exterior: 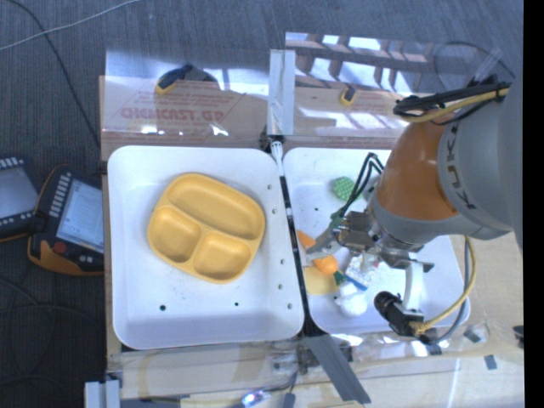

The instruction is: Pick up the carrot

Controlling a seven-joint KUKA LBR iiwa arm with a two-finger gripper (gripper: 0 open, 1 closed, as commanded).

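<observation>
Beneath the slanted overhead camera lies dark grey carpet with thin black cables trailing across it, and on the bench two shallow white bins sit side by side with a clear panel standing behind them. A handheld control pendant (70,222) with an orange-edged casing rests on the floor off to the left. A yellow compartment tray (206,225) lies in the left bin (136,313), tilted slightly, its three wells bare. Over the right bin (442,300) hangs the grey arm with its orange band, and the gripper (357,249) is low among a small cluster of things near the bin's left wall. The carrot (324,264), a short orange piece, lies just beside the gripper on its left and a little lower, close to the wall that divides the bins. A pale yellow item (318,282) sits right under the carrot, a white object (349,302) lies below the gripper, and a green object (342,186) rests farther up the bin. Whether the gripper is spread or closed cannot be told at this angle, and nothing can be seen held by it.
</observation>
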